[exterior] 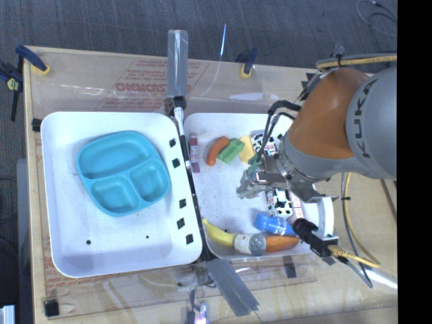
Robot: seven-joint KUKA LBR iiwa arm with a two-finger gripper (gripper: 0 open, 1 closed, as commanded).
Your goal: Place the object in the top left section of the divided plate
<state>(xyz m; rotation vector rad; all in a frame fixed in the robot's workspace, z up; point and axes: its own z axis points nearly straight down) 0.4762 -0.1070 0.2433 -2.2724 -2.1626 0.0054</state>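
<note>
The blue divided plate (123,172) lies in the left white bin (67,248), with one long section at its top and two smaller ones below. My gripper (248,185) hangs over the middle of the right bin (223,201), low above the bin floor. Around it lie an orange sausage-shaped toy (217,150), a green block (230,150) and a yellow piece (247,150) to its upper left. A banana (217,233), a grey can (253,243), a blue bottle (273,223) and a carrot (283,243) lie below it. The wrist hides what is under it.
A dark red marker (194,152) lies along the right bin's left wall. Black clips (181,204) sit on the divider between the bins. A grey bar (178,63) stands behind the bins, and clamps hold the bench's back edge.
</note>
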